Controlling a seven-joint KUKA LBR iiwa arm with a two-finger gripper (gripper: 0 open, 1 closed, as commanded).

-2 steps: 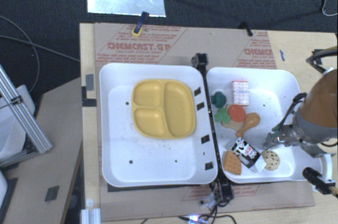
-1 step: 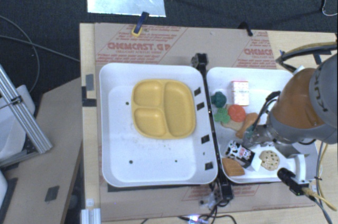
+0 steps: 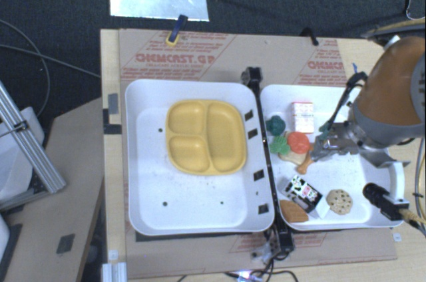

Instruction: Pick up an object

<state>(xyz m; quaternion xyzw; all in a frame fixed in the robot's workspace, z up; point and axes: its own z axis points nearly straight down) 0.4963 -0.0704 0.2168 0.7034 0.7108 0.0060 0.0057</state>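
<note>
The right bin [image 3: 346, 98] holds several toy foods: a pink and white carton [image 3: 303, 116], a dark green piece [image 3: 275, 124], a red tomato [image 3: 299, 140], a tan piece [image 3: 291, 155], a black and white pack [image 3: 304, 191], a cookie [image 3: 339, 201] and a brown bread piece [image 3: 293, 211]. My gripper [image 3: 323, 145] hangs low over the middle of this bin, just right of the tomato and above an orange stick [image 3: 305, 165]. Nothing shows between its fingers.
The left bin [image 3: 143, 207] holds a yellow divided plate [image 3: 204, 136] in its upper half. A black ridge with clips [image 3: 261, 141] separates the two bins. The grey and orange arm [image 3: 396, 98] covers the right bin's far right side.
</note>
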